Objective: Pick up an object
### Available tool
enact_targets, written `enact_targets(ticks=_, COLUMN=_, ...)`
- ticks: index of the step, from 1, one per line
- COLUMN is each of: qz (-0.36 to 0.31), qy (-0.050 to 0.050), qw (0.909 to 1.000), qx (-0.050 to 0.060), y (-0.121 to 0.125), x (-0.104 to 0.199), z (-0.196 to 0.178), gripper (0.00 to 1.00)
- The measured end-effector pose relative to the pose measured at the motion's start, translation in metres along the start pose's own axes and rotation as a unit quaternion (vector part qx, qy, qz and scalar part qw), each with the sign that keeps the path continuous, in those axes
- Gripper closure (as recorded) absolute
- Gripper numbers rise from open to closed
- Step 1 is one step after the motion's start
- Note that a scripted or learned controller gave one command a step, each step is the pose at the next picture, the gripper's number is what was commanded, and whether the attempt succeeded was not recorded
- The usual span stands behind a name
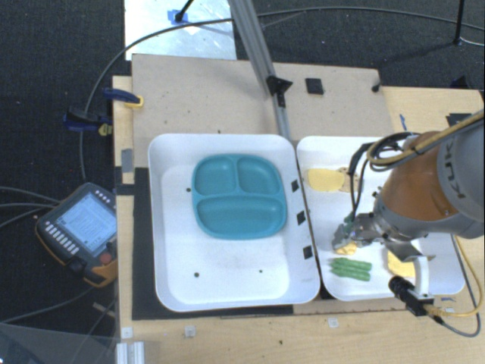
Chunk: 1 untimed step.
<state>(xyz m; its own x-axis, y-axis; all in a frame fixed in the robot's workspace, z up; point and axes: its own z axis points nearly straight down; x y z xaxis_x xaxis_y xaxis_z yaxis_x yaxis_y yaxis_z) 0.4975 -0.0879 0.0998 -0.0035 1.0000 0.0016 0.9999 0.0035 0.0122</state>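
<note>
My gripper (346,239) is low inside the right bin (318,152), near its left-centre. A small yellow piece (345,248) shows right at its tip, touching or just under it. Just below lies a green bean-pod-like object (352,268) on the bin floor. A pale yellow flat object (324,179) rests at the bin's upper left. Another yellow piece (399,265) peeks out from under the arm at the lower right. The arm's orange band (415,192) covers much of the bin's right half.
The left bin (174,279) holds a teal divided plate (239,196) in its upper middle. A metal pole (258,48) slants across the board behind the bins. A handheld pendant (79,226) lies off the bench at left. Cables loop over the arm's wrist.
</note>
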Motion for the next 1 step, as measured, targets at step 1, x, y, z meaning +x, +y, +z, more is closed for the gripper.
enact_targets(ticks=1, qz=0.000, qy=-0.002, qw=1.0000, qx=0.003, y=0.0039, x=-0.0041, z=-0.0632, gripper=1.00)
